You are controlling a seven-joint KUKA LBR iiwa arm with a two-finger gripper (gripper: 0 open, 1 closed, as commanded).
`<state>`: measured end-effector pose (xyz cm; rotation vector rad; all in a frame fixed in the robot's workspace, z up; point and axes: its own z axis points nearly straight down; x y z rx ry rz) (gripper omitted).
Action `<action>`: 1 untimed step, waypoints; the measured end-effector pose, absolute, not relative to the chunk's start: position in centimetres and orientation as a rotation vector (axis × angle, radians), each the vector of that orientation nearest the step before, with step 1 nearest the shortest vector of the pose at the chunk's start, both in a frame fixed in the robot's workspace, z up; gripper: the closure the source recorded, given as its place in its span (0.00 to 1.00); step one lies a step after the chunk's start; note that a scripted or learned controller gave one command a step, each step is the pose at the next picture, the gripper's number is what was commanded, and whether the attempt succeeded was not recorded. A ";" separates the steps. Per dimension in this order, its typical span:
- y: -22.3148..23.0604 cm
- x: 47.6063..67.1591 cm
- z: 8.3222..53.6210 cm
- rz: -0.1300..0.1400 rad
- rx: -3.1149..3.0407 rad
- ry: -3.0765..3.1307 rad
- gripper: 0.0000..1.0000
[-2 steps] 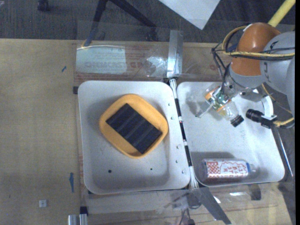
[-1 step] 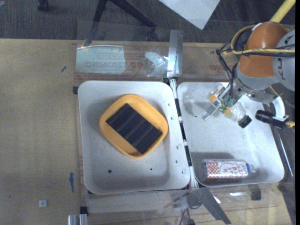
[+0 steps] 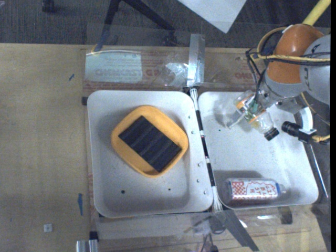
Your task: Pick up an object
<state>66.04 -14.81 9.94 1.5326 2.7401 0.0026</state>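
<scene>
- The translucent two-finger gripper hangs over the far part of the right white bin, gripping nothing; how wide it stands I cannot tell.
- This looks like the approach step: next it must choose a target and descend squarely.
- The red-and-white patterned tube lies flat near that bin's front edge.
- The yellow rounded-square pad with dark ribbed centre rests in the left white bin.

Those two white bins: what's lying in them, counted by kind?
Yellow pad with a dark ribbed centre: 1, in the left bin
Tube with a red-and-white label: 1, in the right bin
Total: 2
</scene>
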 end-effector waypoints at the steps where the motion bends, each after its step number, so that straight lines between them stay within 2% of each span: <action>1: -14.8 66.0 9.9 0.002 1.533 2.740 0.00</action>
